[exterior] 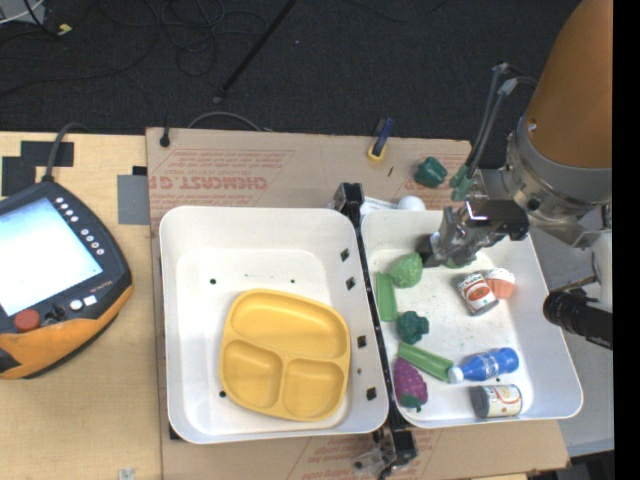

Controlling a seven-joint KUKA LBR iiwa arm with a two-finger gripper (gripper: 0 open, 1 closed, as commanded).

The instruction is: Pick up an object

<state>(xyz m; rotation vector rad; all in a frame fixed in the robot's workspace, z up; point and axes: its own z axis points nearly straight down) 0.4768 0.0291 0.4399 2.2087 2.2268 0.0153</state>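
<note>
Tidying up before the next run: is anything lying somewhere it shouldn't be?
Yes. A small dark green object lies on the cardboard behind the right bin, outside both bins, and a blue and yellow clip sits at the cardboard's back edge. The yellow divided plate lies skewed in the left bin.

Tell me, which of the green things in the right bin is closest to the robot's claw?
The round light-green piece, just left of the gripper. The long green sticks and dark-green lump lie further down the right bin.
</note>
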